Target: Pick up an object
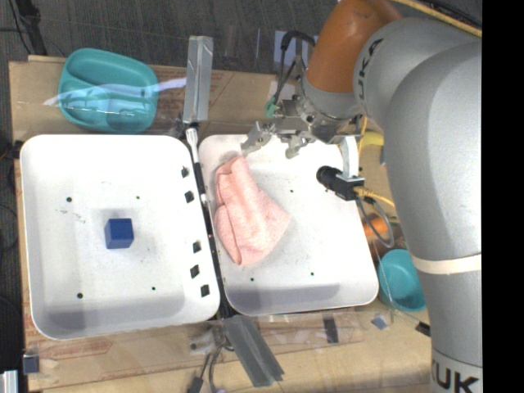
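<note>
One pink cloth (246,211) | right bin (344,244) | just below open hand (273,140)

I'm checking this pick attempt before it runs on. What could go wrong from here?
1. The gripper sits open above the far edge of the right bin, near the top end of the pink cloth. Closing there might pinch only a thin fold, which could slip out.
2. The cloth lies against the bin's left wall, so a descending finger might strike the wall.
3. The blue cube sits in the left bin, well away from the gripper.
</note>
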You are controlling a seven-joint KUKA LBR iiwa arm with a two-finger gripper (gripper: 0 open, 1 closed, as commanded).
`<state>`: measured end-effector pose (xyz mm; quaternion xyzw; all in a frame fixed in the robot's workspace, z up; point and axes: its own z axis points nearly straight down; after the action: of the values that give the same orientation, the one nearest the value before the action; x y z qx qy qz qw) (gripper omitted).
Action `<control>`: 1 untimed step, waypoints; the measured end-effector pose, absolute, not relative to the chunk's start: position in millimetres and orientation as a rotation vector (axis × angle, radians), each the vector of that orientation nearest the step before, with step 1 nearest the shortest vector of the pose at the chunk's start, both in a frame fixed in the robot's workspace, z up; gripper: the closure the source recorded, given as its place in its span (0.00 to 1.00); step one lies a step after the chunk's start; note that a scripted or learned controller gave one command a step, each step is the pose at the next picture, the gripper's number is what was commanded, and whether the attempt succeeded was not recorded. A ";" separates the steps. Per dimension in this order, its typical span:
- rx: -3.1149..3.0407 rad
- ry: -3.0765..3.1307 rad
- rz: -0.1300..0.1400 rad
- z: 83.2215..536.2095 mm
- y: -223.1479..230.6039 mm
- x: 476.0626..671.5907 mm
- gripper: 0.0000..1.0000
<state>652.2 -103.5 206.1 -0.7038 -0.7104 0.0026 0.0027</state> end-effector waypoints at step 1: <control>-2.131 -2.307 0.002 91.3 -115.3 657.3 0.00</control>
<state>657.3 -115.3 91.3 -0.6786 -0.7345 0.0006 0.0004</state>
